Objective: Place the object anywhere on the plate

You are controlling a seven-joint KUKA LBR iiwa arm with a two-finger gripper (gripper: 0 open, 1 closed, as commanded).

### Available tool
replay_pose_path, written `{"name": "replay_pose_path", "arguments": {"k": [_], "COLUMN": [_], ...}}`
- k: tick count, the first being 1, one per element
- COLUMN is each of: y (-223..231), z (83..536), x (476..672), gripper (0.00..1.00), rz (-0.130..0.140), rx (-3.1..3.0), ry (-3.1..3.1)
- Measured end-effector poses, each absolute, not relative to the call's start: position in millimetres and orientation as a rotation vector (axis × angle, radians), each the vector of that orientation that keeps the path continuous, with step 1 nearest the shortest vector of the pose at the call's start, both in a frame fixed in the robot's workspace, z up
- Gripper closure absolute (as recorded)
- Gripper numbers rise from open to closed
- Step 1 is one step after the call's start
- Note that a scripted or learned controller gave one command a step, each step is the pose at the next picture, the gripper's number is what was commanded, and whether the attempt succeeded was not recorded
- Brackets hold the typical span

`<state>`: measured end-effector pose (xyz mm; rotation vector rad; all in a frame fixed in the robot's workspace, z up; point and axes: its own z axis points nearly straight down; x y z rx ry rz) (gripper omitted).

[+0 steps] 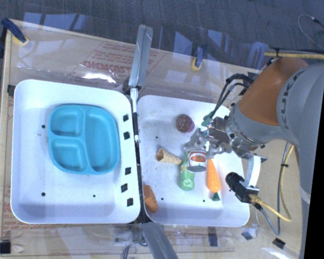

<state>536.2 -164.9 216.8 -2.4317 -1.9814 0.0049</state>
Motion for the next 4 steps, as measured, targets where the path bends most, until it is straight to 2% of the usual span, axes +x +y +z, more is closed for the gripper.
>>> {"name": "replay_pose_path", "arguments": {"k": [1,2,3,4], "y": [-89.7,-11.7,54.8,54.6], "z": [203.2,217.3,188.7,189.1], "x": [544.0,556.5,608.9,609.0], "gripper": [1.0,1.0,1.0,0.0], "rz": [0.007,0.008,0.01,0.009], "rx": [-2.394,-2.441,-2.384,-2.384], "ry": [-2.027,-1.97,-2.038,-2.039]}}
